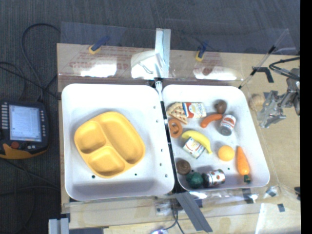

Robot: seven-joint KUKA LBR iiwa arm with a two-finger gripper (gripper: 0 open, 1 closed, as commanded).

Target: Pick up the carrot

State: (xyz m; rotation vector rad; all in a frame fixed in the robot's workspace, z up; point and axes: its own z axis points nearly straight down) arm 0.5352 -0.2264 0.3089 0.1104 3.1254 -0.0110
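Grey metal showed at the right side of the table, where the pincer hung outside the two bins, over bare wood; whether it was spread or pressed together could not be told (its outline was too blurred). It pinched nothing that could be seen.

Nearest to it lay the right bin, shallow, white and smooth, with rounded corners. The one carrot lay in it along the right wall, towards the front corner, an orange tapering cone with a dark green stub at its front end. Just left of the carrot sat one yellow ball-shaped fruit. Two shiny cans were there: one upright further back, one on its side at the front wall. One curved yellow banana lay mid-bin, touching a small labelled pack. One reddish sausage shape, one brown rounded lump, one red-and-white packet, one gridded waffle and one ring-shaped piece filled the back half. At the front left sat one brown round thing and one dark green one.

Beyond the divide, the left bin carried one glossy yellow tray with three compartments, set askew. Well apart, off the table's left side, sat one dark handheld screen with cables.
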